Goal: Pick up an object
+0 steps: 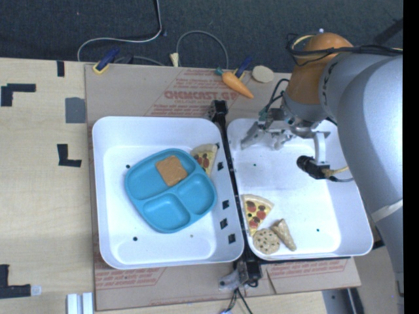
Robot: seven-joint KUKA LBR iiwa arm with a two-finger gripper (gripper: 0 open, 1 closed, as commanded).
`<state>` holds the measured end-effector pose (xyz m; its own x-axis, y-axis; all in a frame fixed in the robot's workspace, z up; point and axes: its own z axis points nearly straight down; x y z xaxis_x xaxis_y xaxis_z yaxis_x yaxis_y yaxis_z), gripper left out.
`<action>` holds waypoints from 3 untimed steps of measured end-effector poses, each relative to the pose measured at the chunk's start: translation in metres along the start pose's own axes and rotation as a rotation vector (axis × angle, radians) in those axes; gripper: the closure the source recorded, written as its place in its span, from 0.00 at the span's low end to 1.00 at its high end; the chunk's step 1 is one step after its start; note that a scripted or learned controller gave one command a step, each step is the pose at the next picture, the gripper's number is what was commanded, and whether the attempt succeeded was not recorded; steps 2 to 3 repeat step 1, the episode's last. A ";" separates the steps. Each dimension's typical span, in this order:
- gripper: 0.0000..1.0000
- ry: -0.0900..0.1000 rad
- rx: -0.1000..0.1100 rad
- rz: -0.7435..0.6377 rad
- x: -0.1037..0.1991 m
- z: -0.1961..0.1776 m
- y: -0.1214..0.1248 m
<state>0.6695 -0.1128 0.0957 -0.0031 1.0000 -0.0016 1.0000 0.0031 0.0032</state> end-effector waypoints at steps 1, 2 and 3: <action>0.00 -0.003 0.004 0.001 0.016 0.010 -0.001; 0.00 -0.003 0.004 0.001 0.016 0.010 -0.001; 0.00 -0.003 0.004 0.001 0.016 0.010 -0.001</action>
